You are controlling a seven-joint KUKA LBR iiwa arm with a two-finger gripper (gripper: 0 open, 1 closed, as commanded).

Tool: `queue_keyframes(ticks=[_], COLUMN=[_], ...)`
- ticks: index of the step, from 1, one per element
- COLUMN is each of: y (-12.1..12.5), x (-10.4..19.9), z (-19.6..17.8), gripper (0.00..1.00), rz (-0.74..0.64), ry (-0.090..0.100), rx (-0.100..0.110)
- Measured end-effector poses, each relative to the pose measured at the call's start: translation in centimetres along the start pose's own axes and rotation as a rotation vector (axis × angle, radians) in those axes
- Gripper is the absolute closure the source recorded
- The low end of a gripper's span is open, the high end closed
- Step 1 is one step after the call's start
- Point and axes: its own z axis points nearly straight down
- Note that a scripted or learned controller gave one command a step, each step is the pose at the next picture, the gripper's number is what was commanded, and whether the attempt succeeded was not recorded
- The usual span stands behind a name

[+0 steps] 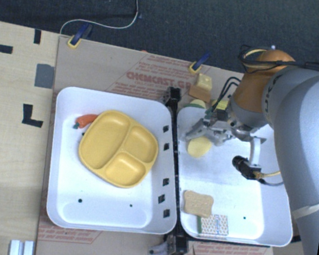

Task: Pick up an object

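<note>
In the right shallow white bin (264, 221), the pale yellow lemon-shaped object (199, 147) lies just below the grey two-finger gripper (207, 131), whose spread, released fingers sit above it without enclosing it.

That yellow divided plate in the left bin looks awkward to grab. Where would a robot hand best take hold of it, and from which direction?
Probably by the rim. The yellow plate lies flat and is too broad to span, so the gripper would likely come straight down with one finger inside the raised edge and one outside. The edge nearest the bottom of the view looks best: bare left bin floor lies beside it, while an orange item crowds the far left edge.
</note>
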Motion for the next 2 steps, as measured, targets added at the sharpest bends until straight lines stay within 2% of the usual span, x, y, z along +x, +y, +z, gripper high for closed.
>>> queue_keyframes(ticks=[1,2], y=[-0.68,-0.67], x=[0.65,0.65], z=[0.0,-0.98], gripper=[0.0,1.0], rz=[0.0,-0.001], ry=[-0.001,-0.001], rx=[0.0,0.001])
